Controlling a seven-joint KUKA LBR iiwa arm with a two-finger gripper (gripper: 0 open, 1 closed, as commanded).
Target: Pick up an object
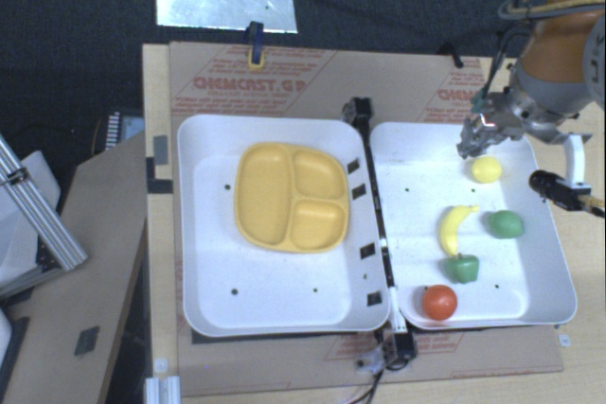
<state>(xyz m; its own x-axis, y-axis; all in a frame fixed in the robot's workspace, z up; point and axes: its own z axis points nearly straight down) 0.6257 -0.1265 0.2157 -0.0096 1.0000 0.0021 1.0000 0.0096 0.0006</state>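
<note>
While the gripper (471, 147) hangs above the right bin (417, 161), fingers unreadable, a lemon (487, 169) sits just beside it; the banana (455, 227) nearby lies lengthwise, stem toward the green pepper (463, 269).

1. Two white bins (199, 203) on the counter (312, 76).
2. One yellow divided plate (289, 196).
3. One lemon (487, 169), right below the fingers (471, 145).
4. One banana (455, 227).
5. Two green pieces (506, 223).
6. One tomato (439, 301).
</note>
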